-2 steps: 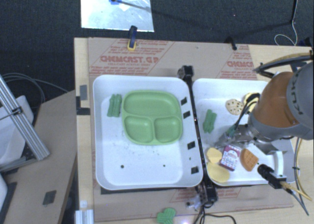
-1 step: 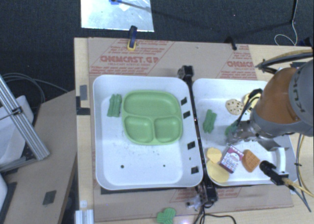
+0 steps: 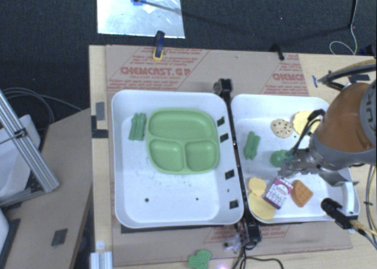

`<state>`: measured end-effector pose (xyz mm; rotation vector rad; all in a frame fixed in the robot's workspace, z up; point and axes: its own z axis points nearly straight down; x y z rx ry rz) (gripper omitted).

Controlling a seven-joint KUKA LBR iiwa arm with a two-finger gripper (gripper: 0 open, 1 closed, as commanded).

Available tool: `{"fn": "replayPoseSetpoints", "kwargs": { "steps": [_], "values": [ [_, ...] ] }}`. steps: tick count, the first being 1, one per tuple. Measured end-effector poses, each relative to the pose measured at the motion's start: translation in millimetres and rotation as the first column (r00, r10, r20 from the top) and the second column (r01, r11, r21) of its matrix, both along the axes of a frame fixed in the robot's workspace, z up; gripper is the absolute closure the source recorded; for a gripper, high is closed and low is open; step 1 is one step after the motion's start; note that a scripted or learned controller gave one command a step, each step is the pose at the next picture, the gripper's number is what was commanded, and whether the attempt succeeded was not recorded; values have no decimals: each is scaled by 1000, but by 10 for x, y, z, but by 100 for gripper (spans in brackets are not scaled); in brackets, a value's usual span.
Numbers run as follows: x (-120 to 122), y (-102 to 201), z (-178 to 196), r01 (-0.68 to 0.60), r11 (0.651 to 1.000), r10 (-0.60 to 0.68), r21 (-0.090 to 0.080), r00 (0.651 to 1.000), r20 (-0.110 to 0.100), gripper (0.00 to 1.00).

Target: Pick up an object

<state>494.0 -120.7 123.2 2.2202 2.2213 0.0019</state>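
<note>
The right bin [image 3: 259, 109] holds several toy foods: a green pickle-like piece [image 3: 251, 145], a round cookie [image 3: 281, 127], a yellow piece [image 3: 301, 120], a green lump [image 3: 278, 158], a small purple and white packet [image 3: 278, 192], an orange waffle piece [image 3: 301, 193] and yellow slices [image 3: 258, 188]. My gripper [image 3: 287, 166] hangs low over the bin's middle, right beside the green lump and just above the packet. The arm's grey wrist hides its fingers.
The left bin [image 3: 126, 191] carries a green divided tray [image 3: 179, 140] and a green ridged piece [image 3: 137, 126]. A black divider [image 3: 231, 138] runs between the bins. A green toy [image 3: 200, 258] lies off the bench front. The arm's orange band [image 3: 347, 123] covers the right bin's far side.
</note>
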Motion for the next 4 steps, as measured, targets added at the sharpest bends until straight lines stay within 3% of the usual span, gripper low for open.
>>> {"fn": "replayPoseSetpoints", "kwargs": {
  "steps": [1,2,3,4],
  "values": [
    [-60,704,646,-10,1000,10,2,1000,5,100],
    [332,1400,903,-11,1000,11,1,1000,4,100],
    [319,1357,995,-8,1000,8,0,1000,1,100],
    [846,586,819,4,1000,-4,-4,1000,3,100]
  ]
}}
